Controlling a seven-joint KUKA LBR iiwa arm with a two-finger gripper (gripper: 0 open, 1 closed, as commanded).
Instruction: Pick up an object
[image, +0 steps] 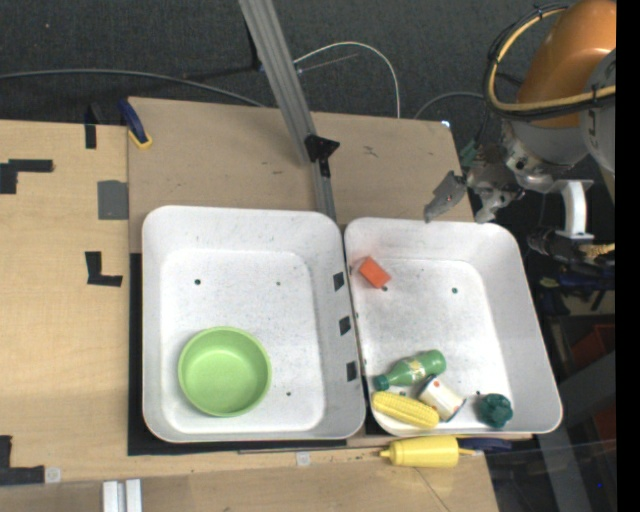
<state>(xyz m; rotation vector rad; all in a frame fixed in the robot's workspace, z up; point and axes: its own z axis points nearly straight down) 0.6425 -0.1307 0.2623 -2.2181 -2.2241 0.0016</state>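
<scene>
My gripper (462, 200) hangs above the back rim of the right bin (520, 270), its two grey fingers spread apart with nothing between them. In that bin, an orange block (374, 272) lies near the back left. At the front sit a green bottle (411, 369), a yellow corn cob (405, 409), a small white cylinder (441, 397) and a dark green lump (492, 408). A green bowl (224, 371) rests in the front left of the left bin (240, 235).
A yellow mustard bottle (424, 452) lies on the bench just outside the right bin's front rim. A grey slanted pole (292, 90) rises behind the divide between the bins. Cables loop over the bench at the back.
</scene>
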